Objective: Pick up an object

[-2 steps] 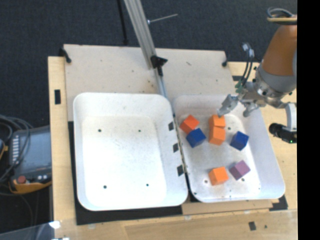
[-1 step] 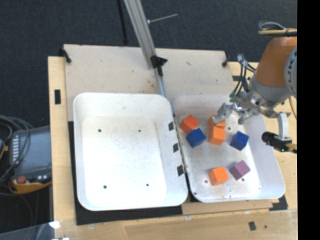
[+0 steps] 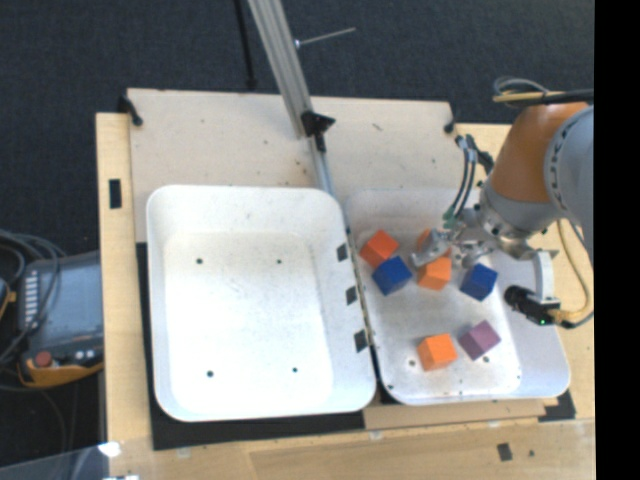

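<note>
Gripper hung low over the right bin, its fingers spread a little, an orange cube just below the tips; whether they touched it I could not tell. Three orange cubes showed (one to its left, one well below), two blue ones, on its left and on its right, and a single purple cube below.
</note>
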`<control>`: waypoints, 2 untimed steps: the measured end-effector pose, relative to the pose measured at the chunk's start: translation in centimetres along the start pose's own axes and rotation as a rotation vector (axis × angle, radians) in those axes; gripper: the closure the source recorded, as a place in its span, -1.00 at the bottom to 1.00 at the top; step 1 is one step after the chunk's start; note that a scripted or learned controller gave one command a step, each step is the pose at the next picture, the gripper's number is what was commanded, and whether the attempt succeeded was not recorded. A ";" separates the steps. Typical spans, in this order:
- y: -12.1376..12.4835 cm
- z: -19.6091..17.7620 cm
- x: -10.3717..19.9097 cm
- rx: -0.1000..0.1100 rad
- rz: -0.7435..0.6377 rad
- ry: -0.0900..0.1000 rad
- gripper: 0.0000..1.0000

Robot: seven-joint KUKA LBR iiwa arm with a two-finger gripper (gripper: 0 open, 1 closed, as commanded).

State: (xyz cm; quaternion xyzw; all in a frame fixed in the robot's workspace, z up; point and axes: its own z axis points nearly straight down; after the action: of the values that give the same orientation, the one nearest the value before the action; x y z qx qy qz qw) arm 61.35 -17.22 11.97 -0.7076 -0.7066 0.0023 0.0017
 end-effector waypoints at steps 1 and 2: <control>0.2 -1.5 -0.1 -0.009 0.004 0.000 1.00; 0.3 -8.0 -0.2 -0.013 -0.003 -0.001 1.00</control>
State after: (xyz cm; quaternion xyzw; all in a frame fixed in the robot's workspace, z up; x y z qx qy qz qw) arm 61.67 -17.38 19.95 -0.7067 -0.7075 -0.0016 -0.0033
